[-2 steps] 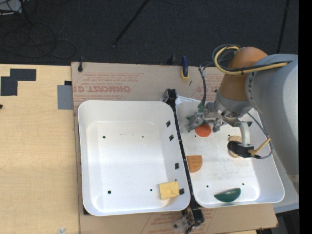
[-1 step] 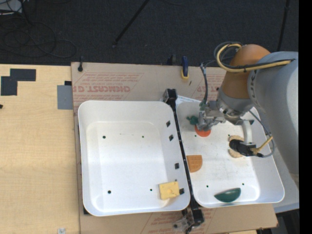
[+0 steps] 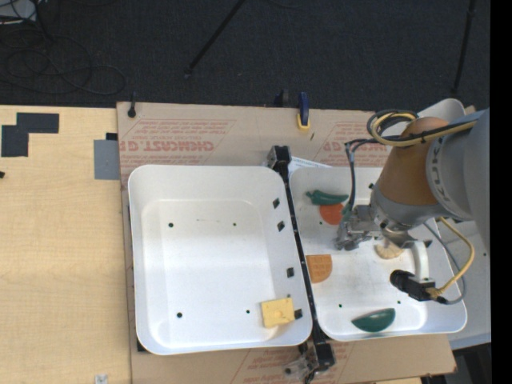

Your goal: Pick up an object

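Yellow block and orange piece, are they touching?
Apart. The camera view shows the yellow block in the left bin, the orange piece in the right bin, walls between them.

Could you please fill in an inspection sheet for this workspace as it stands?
Surface: left bin and right bin, on cardboard.
Job's things: yellow block in left bin; green piece, red piece, orange piece, teal piece, beige piece in right bin.
Clutter: nothing seen.
Grippers: gripper over right bin, beside beige piece.
Cables: loops on the arm.
Surroundings: wooden bench, blue clamp, dark floor.
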{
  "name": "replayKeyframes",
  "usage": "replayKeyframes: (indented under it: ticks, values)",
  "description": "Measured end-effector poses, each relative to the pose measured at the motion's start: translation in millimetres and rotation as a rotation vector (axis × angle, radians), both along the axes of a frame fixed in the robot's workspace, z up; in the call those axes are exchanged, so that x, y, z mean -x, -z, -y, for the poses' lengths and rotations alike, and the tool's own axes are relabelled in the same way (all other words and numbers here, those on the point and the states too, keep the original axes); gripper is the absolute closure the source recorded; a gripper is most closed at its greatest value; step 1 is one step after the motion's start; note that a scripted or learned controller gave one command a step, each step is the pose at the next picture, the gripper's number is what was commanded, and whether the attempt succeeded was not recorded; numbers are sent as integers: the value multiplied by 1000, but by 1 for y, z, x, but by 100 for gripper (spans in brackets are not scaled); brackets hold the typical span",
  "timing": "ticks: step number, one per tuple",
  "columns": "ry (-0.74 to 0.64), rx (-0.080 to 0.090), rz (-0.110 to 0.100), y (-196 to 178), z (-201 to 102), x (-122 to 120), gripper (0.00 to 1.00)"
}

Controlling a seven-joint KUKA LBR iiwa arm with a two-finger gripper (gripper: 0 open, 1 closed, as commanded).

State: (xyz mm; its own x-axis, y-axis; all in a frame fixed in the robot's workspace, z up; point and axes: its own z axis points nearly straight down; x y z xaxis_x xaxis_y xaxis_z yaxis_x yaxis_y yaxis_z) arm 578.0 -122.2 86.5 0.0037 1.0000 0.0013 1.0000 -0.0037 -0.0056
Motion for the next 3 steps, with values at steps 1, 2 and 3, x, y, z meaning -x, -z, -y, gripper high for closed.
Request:
replayKeyframes:
  ticks: [1,2,3]
  values:
    - [-1,0,3,-1,0,-3,0]
    - [-7,3,8,-2,23,-54,0]
    - [-5,2,9,-48,18,-67,0]
